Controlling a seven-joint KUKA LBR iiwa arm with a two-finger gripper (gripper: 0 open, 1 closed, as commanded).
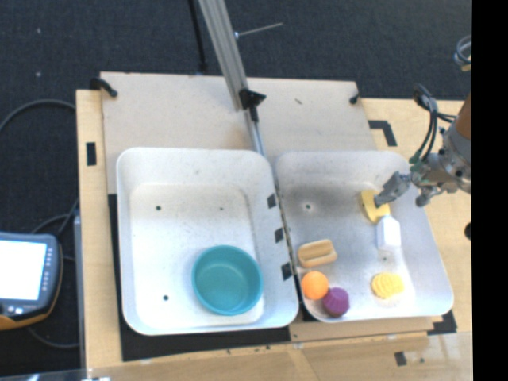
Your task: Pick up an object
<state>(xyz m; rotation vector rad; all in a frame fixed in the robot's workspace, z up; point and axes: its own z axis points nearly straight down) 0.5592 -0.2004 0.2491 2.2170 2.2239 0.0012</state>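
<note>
The right bin (333,173) holds several small objects. A yellow block (369,205) lies near its right side, with a small white bottle (387,233) just below it. A tan bun-shaped piece (317,252), an orange ball (315,285), a purple ball (336,301) and a ridged yellow piece (387,285) lie toward the front. My gripper (401,198) hangs over the bin's right edge, open, with nothing between its fingers. Its left finger (388,190) points down at the yellow block.
A teal bowl (227,279) sits in the front of the left bin (159,181). A metal pole (226,46) slants up from the divide between the bins. A screen device (24,276) rests off the bench at the far left.
</note>
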